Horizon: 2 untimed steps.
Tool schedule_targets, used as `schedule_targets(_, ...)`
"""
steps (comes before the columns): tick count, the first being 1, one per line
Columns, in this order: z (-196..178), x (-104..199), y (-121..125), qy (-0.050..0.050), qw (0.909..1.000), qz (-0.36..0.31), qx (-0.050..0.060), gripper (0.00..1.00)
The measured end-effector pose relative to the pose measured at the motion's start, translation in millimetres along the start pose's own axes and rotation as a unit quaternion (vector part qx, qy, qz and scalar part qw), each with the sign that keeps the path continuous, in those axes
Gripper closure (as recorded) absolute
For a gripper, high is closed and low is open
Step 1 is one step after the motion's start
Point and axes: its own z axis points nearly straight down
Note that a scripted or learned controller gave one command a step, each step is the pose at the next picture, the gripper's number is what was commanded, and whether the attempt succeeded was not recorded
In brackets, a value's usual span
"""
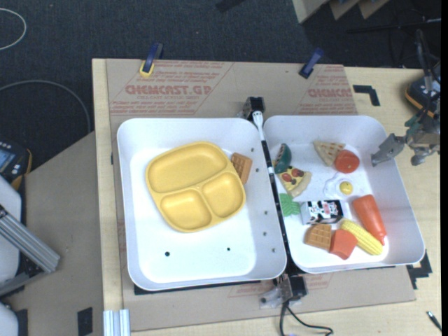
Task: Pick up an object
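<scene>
Carrying two white bins side by side, the counter keeps everything within reach. Left bin: yellow divided plate, waffle piece at its edge. Right bin: toy foods clustered loosely for picking, including carrot, corn, tomato. End effector: poised at right rim; grip state cannot be told.

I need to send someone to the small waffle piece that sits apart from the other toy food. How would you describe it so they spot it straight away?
Start at the left bin, the one holding the yellow divided plate. Look just off the plate's upper right edge, toward the divider between the bins. There lies a small brown waffle piece with a grid pattern, the one toy food item in that bin; the other waffle sits among the toys in the right bin.
</scene>
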Motion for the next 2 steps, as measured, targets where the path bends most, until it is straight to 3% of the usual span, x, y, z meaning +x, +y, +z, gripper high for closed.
schedule_targets(2, 124, 5, -7, 0.001, 1.0, 0.0, 0.003, 0.0)
